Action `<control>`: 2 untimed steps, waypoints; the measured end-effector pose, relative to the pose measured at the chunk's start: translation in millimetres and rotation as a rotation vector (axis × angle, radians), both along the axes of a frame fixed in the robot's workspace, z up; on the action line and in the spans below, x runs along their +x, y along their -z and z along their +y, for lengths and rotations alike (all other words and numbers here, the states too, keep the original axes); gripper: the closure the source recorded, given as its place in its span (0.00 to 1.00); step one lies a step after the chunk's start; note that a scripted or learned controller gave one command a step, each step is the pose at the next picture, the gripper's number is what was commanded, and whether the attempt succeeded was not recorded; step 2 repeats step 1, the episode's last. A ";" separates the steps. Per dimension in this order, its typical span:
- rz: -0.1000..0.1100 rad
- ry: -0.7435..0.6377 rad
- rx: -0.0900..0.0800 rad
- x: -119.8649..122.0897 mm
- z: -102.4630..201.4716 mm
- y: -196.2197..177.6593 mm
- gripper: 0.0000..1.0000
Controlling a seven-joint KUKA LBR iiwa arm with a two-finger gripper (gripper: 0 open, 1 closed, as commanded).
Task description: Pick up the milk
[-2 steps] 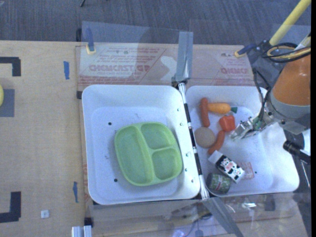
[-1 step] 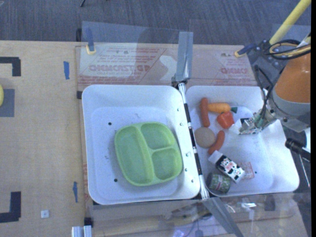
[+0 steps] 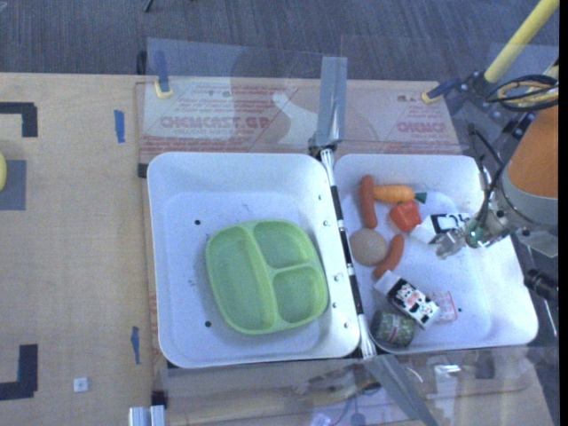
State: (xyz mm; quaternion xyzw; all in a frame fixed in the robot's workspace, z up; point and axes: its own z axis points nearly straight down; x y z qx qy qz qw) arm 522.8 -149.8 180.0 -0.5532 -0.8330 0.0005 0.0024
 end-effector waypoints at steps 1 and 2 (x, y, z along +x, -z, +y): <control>0.001 -0.240 0.001 -41.5 100.6 -2.4 1.00; 0.001 -0.240 0.001 -41.5 100.6 -2.4 1.00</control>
